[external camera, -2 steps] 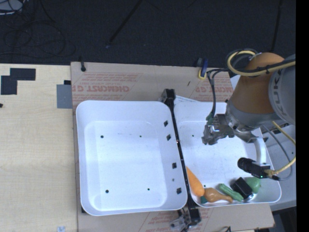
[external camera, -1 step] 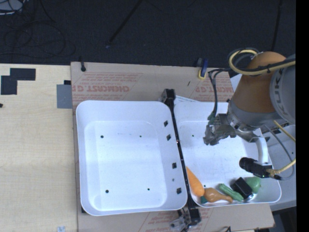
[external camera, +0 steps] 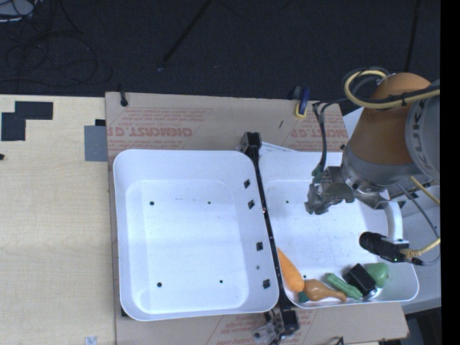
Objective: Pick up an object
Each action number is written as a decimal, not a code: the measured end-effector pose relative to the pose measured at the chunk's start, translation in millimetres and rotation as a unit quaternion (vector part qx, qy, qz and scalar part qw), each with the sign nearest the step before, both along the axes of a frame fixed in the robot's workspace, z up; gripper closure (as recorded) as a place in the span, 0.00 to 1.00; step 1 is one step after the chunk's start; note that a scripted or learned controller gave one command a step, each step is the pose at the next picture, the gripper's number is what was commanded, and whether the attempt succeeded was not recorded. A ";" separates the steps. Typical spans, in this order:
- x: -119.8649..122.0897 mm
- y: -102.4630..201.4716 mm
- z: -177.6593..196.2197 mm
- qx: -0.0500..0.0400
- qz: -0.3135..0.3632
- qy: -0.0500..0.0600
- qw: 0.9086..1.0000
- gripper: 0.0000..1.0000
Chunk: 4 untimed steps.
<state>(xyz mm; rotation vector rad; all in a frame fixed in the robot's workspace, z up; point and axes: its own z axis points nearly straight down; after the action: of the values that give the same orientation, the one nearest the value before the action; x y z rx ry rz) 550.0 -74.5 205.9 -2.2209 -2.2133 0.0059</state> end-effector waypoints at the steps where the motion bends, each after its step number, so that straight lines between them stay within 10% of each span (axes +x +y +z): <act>1: -52.2 -11.5 -44.1 0.000 0.000 0.002 1.000 1.00; 4: -49.3 -13.7 -13.5 0.000 -0.003 0.001 1.000 1.00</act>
<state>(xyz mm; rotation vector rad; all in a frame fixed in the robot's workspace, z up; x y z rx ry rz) 500.7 -88.2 192.4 -2.2267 -2.2060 0.0072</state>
